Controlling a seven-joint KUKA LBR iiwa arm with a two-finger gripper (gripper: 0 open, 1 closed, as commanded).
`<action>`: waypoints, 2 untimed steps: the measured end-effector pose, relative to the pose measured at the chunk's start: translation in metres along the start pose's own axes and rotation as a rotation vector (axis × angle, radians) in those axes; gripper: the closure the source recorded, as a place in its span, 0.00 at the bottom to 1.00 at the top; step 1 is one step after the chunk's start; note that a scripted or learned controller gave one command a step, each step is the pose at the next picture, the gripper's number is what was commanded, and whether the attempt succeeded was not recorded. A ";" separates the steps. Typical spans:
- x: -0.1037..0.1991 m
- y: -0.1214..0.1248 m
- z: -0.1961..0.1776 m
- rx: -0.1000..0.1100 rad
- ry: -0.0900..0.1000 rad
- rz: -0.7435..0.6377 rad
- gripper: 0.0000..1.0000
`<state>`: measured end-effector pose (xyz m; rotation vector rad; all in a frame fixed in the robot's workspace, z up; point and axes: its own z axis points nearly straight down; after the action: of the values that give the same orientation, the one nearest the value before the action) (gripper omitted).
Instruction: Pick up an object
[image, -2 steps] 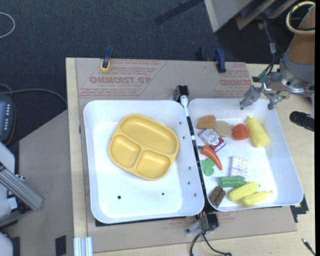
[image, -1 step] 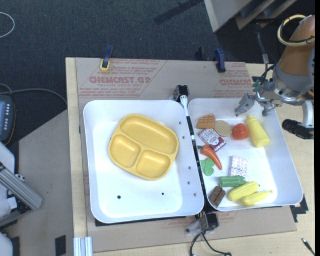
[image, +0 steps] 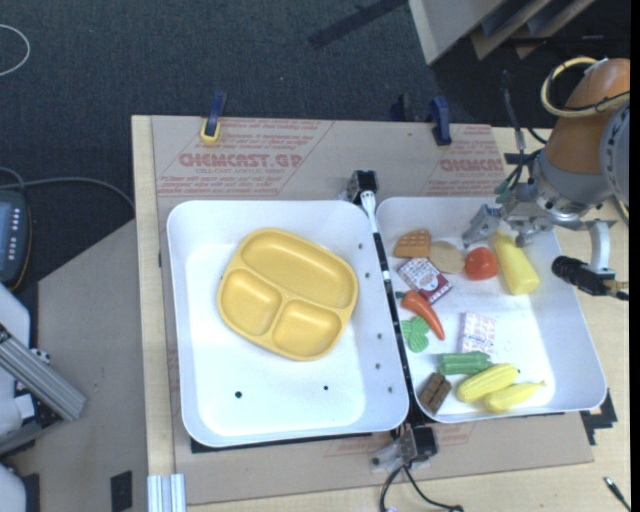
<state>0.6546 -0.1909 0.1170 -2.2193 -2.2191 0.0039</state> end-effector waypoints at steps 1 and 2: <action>0.001 0.000 0.033 -0.001 -0.001 -0.002 0.00; 0.001 0.001 0.020 -0.006 -0.002 -0.002 1.00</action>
<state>0.6560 -0.1901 0.0965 -2.2213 -2.2250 -0.0009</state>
